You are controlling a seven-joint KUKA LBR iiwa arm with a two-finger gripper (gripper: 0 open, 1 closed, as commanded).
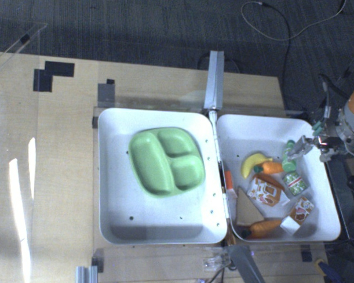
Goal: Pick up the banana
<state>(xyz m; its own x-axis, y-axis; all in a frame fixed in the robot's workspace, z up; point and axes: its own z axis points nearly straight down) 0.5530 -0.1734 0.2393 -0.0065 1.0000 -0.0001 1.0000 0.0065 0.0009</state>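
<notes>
Two white bins [106, 164] share the bench; right one's banana [253, 164] touches a carrot [273, 168], risking a double grab.

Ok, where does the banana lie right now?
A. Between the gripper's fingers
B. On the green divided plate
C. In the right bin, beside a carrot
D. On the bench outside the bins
C: the banana lies in the right bin, touching a carrot.
</notes>
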